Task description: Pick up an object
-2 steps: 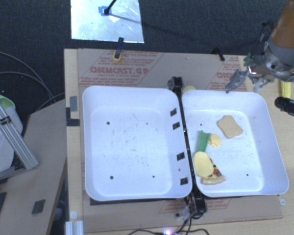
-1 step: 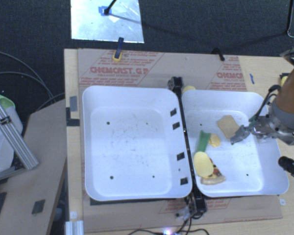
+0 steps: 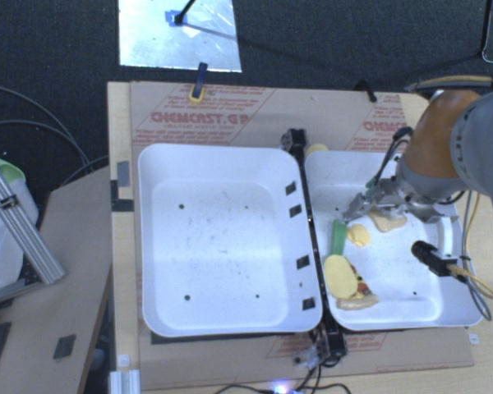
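My gripper (image 3: pixel 368 205) hangs low over the right bin (image 3: pixel 411 314), near the middle of it. A flat tan piece (image 3: pixel 389 222) lies just right of and below the gripper, partly covered by it. A green stick (image 3: pixel 338 236) and a small yellow lump (image 3: pixel 358 235) lie a little nearer the camera. Further toward the front, a yellow oval (image 3: pixel 340 276) rests beside a tan slice with red spots (image 3: pixel 359 297). I see nothing lifted off the bin floor.
The left bin (image 3: pixel 222 150) stands beside the right one, joined along a black divider (image 3: pixel 308 220). A small pale yellow thing (image 3: pixel 316 149) sits at the far rim between the bins. The arm (image 3: pixel 460 138) reaches in from the right.
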Robot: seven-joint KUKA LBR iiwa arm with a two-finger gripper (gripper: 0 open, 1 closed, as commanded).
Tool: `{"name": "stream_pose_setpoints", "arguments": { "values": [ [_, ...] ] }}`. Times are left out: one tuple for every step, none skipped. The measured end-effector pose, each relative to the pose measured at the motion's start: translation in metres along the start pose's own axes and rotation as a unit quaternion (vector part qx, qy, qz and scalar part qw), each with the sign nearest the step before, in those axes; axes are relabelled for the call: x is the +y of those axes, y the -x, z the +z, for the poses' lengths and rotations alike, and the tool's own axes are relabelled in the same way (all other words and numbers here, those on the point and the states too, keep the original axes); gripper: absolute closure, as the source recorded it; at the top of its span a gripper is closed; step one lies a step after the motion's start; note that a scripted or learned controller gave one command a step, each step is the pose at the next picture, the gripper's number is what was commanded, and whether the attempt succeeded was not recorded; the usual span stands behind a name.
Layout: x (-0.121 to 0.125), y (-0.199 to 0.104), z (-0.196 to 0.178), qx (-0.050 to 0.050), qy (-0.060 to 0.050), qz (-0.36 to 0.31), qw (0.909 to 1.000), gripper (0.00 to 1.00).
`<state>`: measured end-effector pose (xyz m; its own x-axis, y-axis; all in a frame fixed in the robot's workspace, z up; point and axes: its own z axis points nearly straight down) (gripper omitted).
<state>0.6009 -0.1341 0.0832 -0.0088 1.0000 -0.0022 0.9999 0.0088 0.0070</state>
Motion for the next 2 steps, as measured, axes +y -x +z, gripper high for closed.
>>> {"name": "stream_pose_setpoints", "arguments": {
  "values": [
    [0.018,-0.051,-0.049,0.002,0.000,0.000,1.0000,0.00],
    [-0.090,-0.051,0.000,0.003,-0.008,0.006,0.9999,0.00]
  ]
}}
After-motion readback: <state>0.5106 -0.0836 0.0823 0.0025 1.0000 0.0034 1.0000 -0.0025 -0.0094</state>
